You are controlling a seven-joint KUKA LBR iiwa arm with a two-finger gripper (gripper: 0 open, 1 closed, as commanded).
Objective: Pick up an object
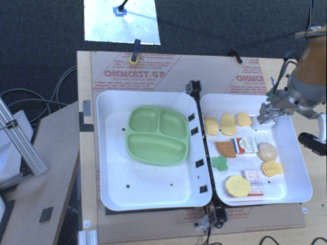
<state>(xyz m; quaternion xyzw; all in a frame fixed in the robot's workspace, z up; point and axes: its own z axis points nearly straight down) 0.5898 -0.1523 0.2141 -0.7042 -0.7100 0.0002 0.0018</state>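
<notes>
The right bin (294,137) holds several small toy foods: three yellow pieces (227,123) in a row at the back, a brown wedge (225,149), a red and white box (248,145), a beige round piece (266,150), a green piece (219,163), a ridged yellow piece (272,168), a yellow disc (237,186) and a second small box (253,178). My gripper (266,114) hangs over the bin's back right part, just right of the yellow row. Nothing shows between its fingers.
The left bin (110,152) bears a green divided plate (157,136). A black clip strip (200,137) joins the two bins. A shiny square sheet (121,14) lies beyond the bench. Cables and a metal rail (20,137) lie at the left.
</notes>
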